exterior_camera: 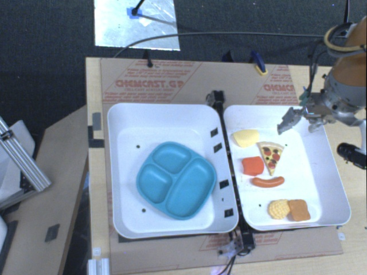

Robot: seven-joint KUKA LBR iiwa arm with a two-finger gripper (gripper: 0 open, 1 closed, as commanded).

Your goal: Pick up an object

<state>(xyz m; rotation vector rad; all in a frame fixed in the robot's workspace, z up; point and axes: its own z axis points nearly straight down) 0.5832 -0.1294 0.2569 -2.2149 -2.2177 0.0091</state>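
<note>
Nothing picked up yet. Gripper [298, 120] hangs over the right bin's [330, 171] far edge, fingers spread, holding nothing; the toy pizza slice [270, 156] and the other toy foods lie untouched below.

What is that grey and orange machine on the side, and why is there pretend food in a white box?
That is a robot arm, seen by one camera looking down from above. Its gripper hangs over the top of the right bin, and I see nothing in it. That bin holds toy food: a yellow piece, a pizza slice, a red block, a sausage, a corn piece and a brown piece. The left bin holds a blue divided plate. The robot's job is picking something up.
</note>
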